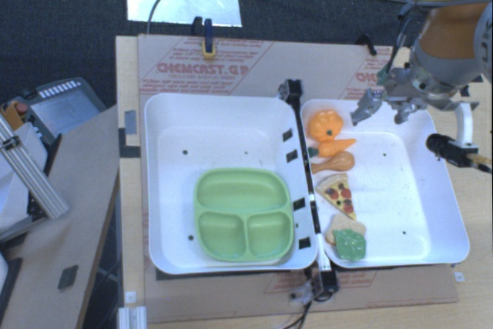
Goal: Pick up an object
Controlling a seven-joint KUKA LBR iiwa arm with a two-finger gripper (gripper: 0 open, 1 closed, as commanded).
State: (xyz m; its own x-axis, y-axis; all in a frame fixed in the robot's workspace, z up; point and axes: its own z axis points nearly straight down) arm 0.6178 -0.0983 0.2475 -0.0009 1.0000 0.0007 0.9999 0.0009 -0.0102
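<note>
Along the left wall of the right bin lie several toy foods: an orange pumpkin, a carrot, a tan drumstick, a pizza slice, a slice of bread and a green broccoli piece. My gripper hangs over the back of the right bin, to the right of the pumpkin and above it. Its two fingers stand apart with nothing between them.
A green divided plate lies in the left bin. A black divider strip runs between the bins. A black fitting juts over the right bin's right rim. Grey equipment stands at the far left.
</note>
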